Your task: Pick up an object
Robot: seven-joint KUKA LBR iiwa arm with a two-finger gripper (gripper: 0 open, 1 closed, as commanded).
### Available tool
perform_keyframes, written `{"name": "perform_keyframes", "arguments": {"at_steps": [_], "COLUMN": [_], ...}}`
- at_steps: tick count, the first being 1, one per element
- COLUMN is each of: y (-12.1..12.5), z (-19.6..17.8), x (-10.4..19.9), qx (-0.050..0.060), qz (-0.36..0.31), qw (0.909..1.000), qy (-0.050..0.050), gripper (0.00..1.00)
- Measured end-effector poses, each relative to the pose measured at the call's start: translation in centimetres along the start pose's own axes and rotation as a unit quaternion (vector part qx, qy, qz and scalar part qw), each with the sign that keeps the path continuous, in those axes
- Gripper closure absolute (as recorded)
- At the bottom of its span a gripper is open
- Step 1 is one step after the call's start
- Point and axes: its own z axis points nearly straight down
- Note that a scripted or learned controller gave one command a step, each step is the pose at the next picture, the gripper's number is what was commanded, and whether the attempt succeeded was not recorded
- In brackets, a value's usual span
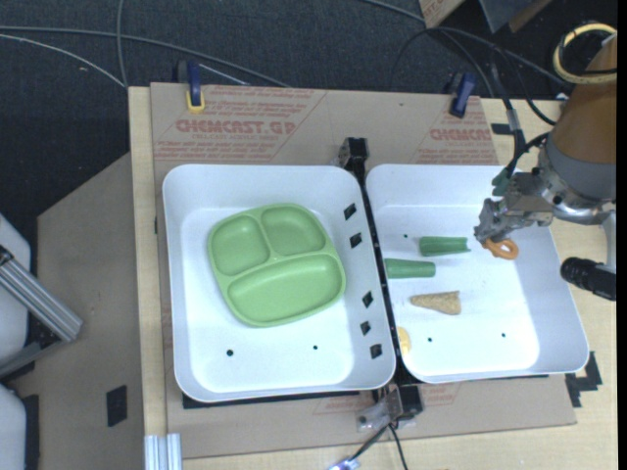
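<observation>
In the right bin point(549, 351) lie several small objects. A green stick point(444, 247) lies near the middle, a second green piece point(409, 268) sits left of it by the divider, and a tan wedge point(437, 304) lies below them. A small orange ring point(504, 250) rests at the right of the green stick. My gripper point(493, 228) hangs low at the bin's right side, directly over the orange ring and just right of the green stick. Whether it touches the ring I cannot tell. The grey arm with its orange band point(588, 125) comes in from the upper right.
The left bin point(186, 341) holds a green divided plate point(276, 263). A small yellow bit point(403, 340) lies at the right bin's lower left edge. Black clips point(354, 153) line the divider between the bins. Cables run behind the bench.
</observation>
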Motion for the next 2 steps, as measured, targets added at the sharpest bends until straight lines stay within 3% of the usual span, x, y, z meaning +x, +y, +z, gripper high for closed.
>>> {"name": "perform_keyframes", "arguments": {"at_steps": [2], "y": [2.6], "z": [0.0], "x": [9.9], "qx": [-0.002], "qz": [0.001], "qw": [1.0000], "qy": [-0.001], "gripper": [1.00]}}
